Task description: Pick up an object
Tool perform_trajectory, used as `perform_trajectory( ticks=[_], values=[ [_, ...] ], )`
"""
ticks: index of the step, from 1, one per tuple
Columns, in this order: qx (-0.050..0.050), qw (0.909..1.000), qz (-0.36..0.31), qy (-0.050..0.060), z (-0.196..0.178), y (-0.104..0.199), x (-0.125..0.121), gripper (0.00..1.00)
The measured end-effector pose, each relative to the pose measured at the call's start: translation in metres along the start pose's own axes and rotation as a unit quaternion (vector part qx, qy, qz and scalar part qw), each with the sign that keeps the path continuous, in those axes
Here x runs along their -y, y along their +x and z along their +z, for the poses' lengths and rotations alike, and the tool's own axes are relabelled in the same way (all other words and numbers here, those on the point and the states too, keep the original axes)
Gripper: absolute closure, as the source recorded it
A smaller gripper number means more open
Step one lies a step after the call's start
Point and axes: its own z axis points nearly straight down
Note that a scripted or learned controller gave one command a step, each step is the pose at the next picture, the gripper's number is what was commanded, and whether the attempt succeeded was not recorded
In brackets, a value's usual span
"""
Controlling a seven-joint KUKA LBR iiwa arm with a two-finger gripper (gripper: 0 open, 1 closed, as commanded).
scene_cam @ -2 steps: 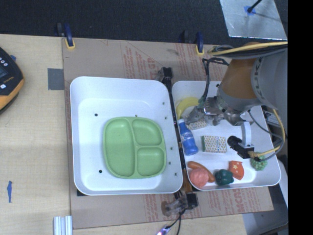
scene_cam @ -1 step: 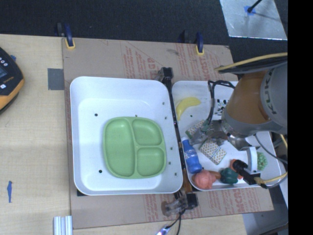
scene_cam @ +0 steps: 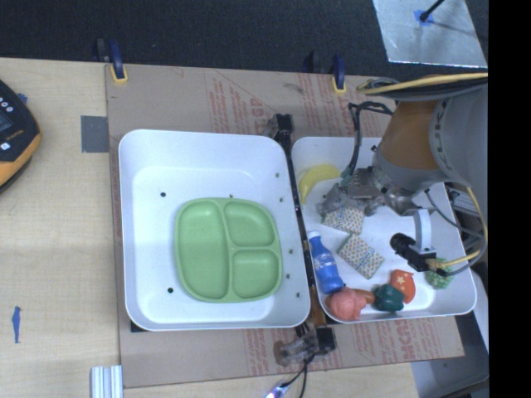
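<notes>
Reached into the right bin (scene_cam: 461, 301) from the right; gripper (scene_cam: 347, 199) low beside a yellow banana (scene_cam: 315, 177), above a patterned cloth (scene_cam: 345, 219). Grip state impossible to tell. Nothing seen lifted; blue bottle (scene_cam: 323, 264) lay nearer the front, untouched. Picking judged undone.

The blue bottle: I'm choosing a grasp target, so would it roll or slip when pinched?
The blue bottle lies on its side against the right bin's left wall, so a nudge would likely roll it. Its rounded, smooth-looking body may slip from a pinch. It looks small and probably light.
</notes>
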Motion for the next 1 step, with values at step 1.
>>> perform_trajectory(
  ticks=[1],
  values=[
    [0.000, 1.0000, -0.001, 0.001, -0.0102, -0.0010, 0.0000, 1.00]
  ],
)
